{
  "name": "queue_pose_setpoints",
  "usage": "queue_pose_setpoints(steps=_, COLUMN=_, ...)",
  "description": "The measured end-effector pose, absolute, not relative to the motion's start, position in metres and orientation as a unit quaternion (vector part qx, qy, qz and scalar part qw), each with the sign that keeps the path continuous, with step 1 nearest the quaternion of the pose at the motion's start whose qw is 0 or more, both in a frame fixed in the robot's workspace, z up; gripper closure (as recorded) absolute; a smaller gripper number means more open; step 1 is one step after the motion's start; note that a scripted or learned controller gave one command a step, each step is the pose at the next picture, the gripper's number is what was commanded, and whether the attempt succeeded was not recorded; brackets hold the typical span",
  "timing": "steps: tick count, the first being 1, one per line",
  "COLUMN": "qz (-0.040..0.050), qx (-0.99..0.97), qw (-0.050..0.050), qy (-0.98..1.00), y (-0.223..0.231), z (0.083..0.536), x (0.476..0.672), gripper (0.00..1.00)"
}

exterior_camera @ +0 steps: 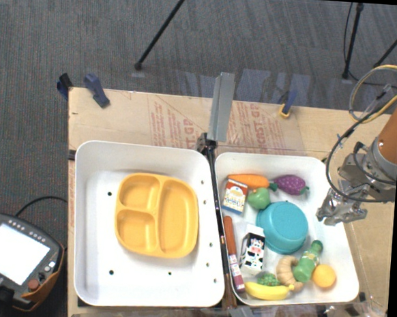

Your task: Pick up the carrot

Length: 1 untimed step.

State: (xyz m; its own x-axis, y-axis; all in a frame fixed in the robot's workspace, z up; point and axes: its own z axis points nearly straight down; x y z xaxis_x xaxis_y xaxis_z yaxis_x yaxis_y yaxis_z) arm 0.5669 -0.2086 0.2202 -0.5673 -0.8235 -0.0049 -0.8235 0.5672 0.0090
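The orange carrot (249, 180) with a green tip lies at the back of the right bin (306, 162), just behind a small orange carton (234, 195) and left of purple grapes (290, 184). My gripper (340, 211) hangs over the right rim of that bin, well to the right of the carrot and apart from it. Nothing shows between its fingers.
The right bin also holds a teal bowl (283, 226), a green pear (258, 198), a milk carton (253, 251), a green bottle (307, 261), an orange (324, 276), a banana (270, 291) and a hot dog (232, 249). A yellow divided plate (158, 214) sits in the left bin (95, 249).
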Motion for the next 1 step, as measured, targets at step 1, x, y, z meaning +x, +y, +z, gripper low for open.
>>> queue_pose_setpoints(steps=1, qz=0.0020, qx=-0.463, qw=0.002, qy=0.886, y=-0.2110, z=0.2242, x=0.5675, gripper=0.00)
